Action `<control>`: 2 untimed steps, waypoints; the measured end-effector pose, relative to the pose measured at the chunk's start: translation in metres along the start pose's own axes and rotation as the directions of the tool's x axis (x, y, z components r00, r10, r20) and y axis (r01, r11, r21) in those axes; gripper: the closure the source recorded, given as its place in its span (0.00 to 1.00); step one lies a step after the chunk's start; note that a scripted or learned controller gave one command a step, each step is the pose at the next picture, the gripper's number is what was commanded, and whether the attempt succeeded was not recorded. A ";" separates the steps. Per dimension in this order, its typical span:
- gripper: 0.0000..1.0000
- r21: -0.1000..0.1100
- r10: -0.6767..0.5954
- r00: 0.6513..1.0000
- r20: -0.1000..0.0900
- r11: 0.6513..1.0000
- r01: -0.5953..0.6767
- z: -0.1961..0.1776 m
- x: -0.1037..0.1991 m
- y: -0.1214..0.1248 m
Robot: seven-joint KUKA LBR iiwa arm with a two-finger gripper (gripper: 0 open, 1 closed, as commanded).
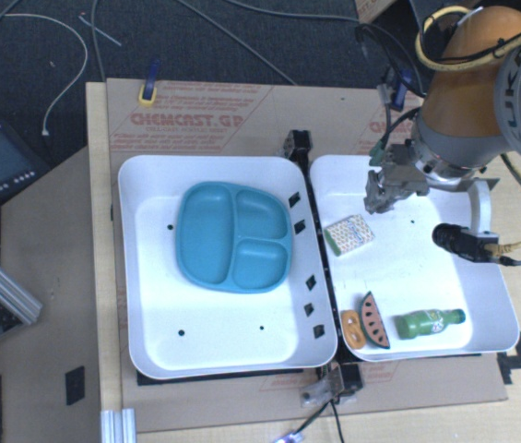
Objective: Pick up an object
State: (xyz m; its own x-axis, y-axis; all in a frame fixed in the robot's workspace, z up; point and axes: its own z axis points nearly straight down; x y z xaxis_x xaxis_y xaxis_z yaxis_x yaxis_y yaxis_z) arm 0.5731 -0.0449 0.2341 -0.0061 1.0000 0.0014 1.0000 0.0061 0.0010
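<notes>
Blue plate [234, 236]: a sectioned dish lying flat in the left bin [145, 275], well apart from the arm; low and wide, so I judge it a poor thing for a two-finger grab

Divider [311, 247]: the two bin walls meet here, with black clips along the seam; a descent too close to it could catch the rim

Patterned packet [349, 234]: small, flat, pale with a green-dotted face, tilted, lying in the right bin [491, 340] near its left wall, just below and left of the pincer; likely the nearest target, but thin enough that fingers may slide over it or push it toward the wall

Watermelon slice toy [373, 319]: dark rind, orange-red face, at the front edge of the right bin beside an orange piece [351, 329]; crowding could spoil a grasp

Green bottle [430, 321]: lies on its side near the front; round, so it may roll away from closing fingers

Pincer [382, 192]: hangs over the back of the right bin, nothing seen between its tips; whether spread or pressed together I cannot tell
</notes>
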 end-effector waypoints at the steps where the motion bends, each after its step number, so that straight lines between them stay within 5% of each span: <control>1: 1.00 0.000 0.001 1.000 0.000 1.000 -0.001 0.010 0.052 0.020; 2: 1.00 -0.002 0.000 1.000 -0.001 1.000 0.000 0.001 0.101 0.043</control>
